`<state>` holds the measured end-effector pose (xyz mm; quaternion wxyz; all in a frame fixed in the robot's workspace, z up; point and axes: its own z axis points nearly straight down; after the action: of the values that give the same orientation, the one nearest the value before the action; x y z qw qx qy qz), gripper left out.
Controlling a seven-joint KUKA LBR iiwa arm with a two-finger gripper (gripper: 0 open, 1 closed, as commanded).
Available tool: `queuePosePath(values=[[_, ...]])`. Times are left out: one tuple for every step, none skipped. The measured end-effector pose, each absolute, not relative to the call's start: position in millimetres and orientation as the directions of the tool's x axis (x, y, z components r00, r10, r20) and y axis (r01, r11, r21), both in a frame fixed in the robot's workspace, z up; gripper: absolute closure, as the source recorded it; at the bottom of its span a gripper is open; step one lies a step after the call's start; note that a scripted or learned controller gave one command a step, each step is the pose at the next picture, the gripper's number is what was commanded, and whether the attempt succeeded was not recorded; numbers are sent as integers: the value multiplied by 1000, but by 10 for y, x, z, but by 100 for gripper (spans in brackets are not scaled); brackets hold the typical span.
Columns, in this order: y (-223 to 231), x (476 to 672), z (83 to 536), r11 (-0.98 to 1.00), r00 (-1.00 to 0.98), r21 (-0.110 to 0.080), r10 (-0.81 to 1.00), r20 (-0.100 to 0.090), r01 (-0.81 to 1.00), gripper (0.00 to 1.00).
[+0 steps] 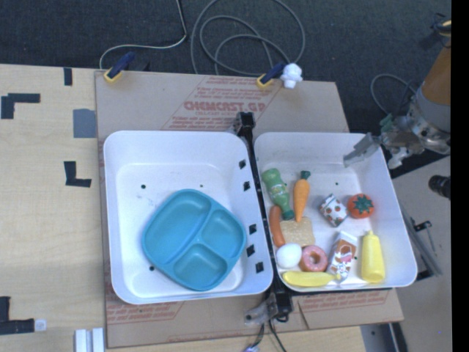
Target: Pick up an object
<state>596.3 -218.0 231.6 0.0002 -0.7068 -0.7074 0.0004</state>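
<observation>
- Arm [440, 86] comes in from the right edge of the camera view; orange band visible at upper right.
- Grey wrist below the band, angled toward the left.
- Tool [364, 151] at the arm's left end, pointing left and slightly down.
- One grey finger [360, 152] sticks out leftward; finger gap unclear.
- Nothing seen between the fingers.
</observation>
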Motion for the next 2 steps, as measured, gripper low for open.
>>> queuePosePath(values=[[-1566, 6052, 1503, 6, -6, -9, 1000, 4, 1000, 0], [-1331, 5960, 998, -2, 2, 4, 1000, -5, 1000, 0]])
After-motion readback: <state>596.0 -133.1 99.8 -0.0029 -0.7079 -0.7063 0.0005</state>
